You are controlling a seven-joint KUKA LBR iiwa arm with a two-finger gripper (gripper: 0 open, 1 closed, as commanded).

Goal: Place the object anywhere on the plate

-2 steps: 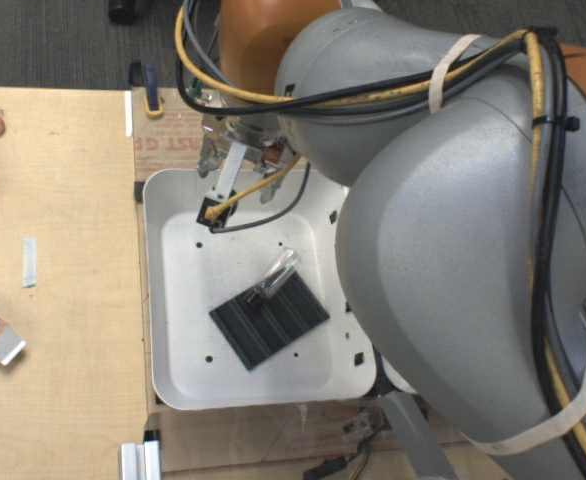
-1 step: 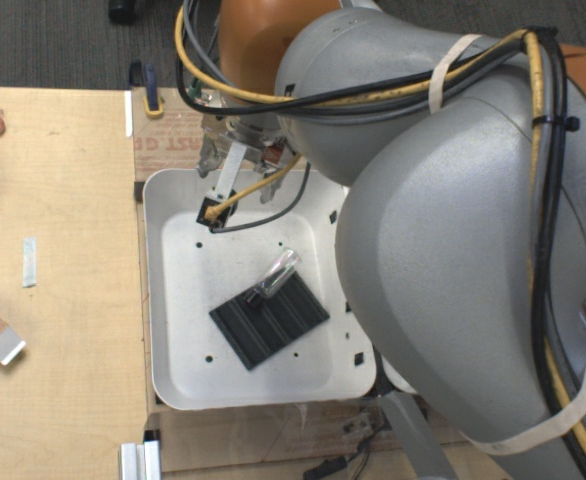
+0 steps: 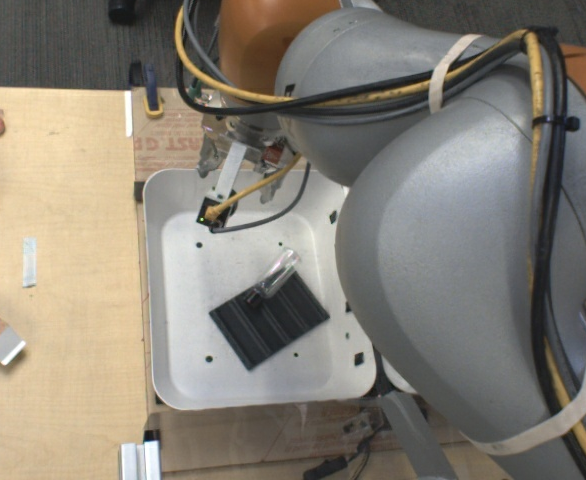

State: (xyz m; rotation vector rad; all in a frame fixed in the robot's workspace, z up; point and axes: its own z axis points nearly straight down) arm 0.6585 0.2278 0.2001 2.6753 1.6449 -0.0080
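AT THE BENCH: My gripper (image 3: 238, 166) hangs over the far end of the white bin (image 3: 173, 368), below the orange-banded wrist. From this angle I cannot tell whether my jaws stand open or closed. The object (image 3: 278, 271), a small clear and silvery piece, possibly a plastic tube or clip, lies apart from my gripper on the side nearer the camera. It rests across the upper edge of the black ribbed plate (image 3: 273, 326) in the middle of the bin. I judge it light, stiff and smooth, so it is apt to slip in a loose pinch or skate along the ribs. The best hold looks to be across its narrow middle, jaws square to its long axis.
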